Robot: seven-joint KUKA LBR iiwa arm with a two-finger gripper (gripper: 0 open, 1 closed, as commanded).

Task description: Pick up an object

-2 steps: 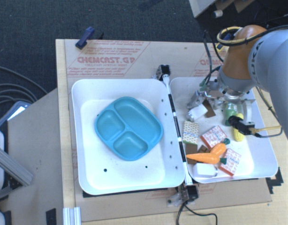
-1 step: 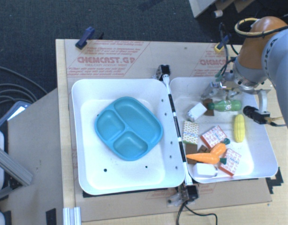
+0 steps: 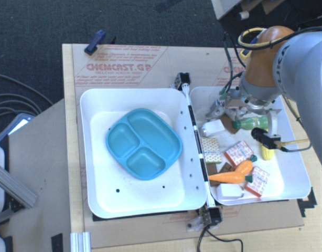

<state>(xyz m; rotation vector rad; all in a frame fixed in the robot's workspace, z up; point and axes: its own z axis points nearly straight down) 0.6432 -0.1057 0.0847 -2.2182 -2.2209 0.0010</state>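
The right bin (image 3: 302, 185) holds several small items. An orange carrot (image 3: 232, 175) lies near its front, between two red-and-white boxes (image 3: 238, 152) (image 3: 259, 180). A white block (image 3: 213, 126) sits close to the divider, and a green bottle (image 3: 254, 123) lies behind it to the right. A yellow piece (image 3: 267, 152) rests further right. My gripper (image 3: 222, 108) hangs low over the bin's back left part, just above the white block and left of the green bottle. The wrist hides its tips.
The left bin (image 3: 93, 156) bears a blue divided plate (image 3: 143, 143). A patterned card (image 3: 211, 151) and a flat white piece (image 3: 229, 190) lie along the right bin's left side. Black cable (image 3: 271, 140) trails from the wrist across the bin.
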